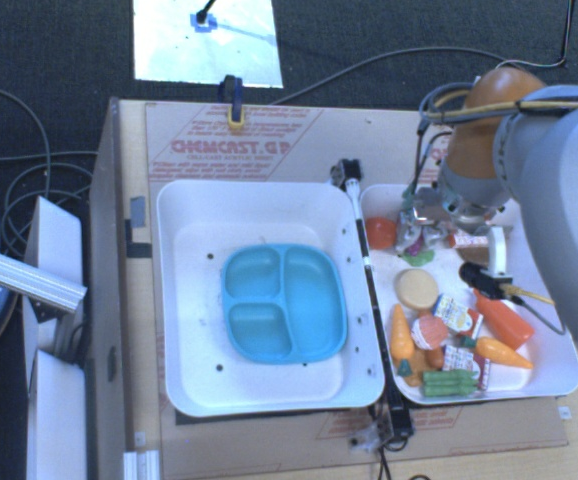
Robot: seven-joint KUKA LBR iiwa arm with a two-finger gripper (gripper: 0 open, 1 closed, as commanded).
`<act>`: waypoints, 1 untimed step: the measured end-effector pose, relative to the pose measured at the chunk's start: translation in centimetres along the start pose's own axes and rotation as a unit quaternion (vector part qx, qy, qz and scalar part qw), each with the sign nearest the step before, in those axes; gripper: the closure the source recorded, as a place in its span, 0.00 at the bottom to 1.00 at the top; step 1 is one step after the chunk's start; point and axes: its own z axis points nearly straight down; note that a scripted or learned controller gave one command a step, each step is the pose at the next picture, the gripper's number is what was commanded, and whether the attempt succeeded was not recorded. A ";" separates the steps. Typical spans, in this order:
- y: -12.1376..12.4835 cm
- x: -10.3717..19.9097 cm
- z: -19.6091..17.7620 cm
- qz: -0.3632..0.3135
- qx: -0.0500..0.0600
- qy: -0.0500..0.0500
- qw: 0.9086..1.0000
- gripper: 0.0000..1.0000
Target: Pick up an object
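The right bin [565, 368] holds a heap of toy foods. My gripper [414, 236] hangs low over its far left corner. A red piece [380, 233] lies just left of it and a small green piece [419, 257] sits right under it. A tan round bun [416, 288] lies a little nearer the front. Nothing shows between the fingers.
The left bin [184, 268] carries a blue divided plate [284, 303]. The front of the right bin is crowded: an orange carrot [400, 333], a red-and-white disc [431, 331], a small printed packet [454, 314], a red-orange piece [506, 320] and green beans [447, 383].
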 end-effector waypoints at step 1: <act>-0.3 5.5 -9.5 -0.007 -0.031 -0.001 0.999 1.00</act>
